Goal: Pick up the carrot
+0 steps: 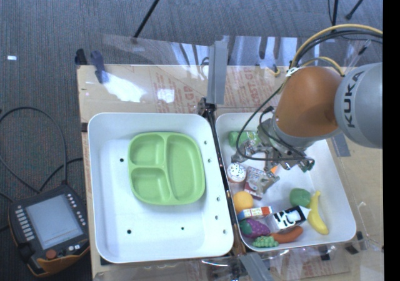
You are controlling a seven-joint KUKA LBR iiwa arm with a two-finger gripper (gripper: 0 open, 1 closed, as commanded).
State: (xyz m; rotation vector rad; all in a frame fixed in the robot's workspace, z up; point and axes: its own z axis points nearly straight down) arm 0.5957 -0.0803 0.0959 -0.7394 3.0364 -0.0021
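Gripper (269, 160) hanging under the orange band of the arm (359, 108), right of centre in the frame, over the upper part of the right bin (342, 192); whether it is parted or closed cannot be told, since the wrist and its cables are covering it, and nothing is showing as held. Just below it a small red-and-white packet (257, 181) and a round white piece (236, 172) are lying, with a green item (235, 138) up-left by the bin's wall. Further down an orange fruit (242, 201), a green lime-like fruit (300, 197), a banana (319, 213) and a black-and-white carton (291, 216) are crowding the lower half. The carrot (287, 235), an orange-red stick, is lying flat near the bin's bottom edge, just beside the carton and a bunch of green grapes (265, 242), well below the gripper. The left bin (103, 211) is holding a green divided plate (167, 167) in the frame's centre-left.

Risk, as a judgement: the carrot is sitting tight among neighbours and close to the wall; a descent slightly off line is likely to be closing on the carton or grapes instead, or pushing the carrot against the rim; its rounded form may be slipping from a shallow pinch.
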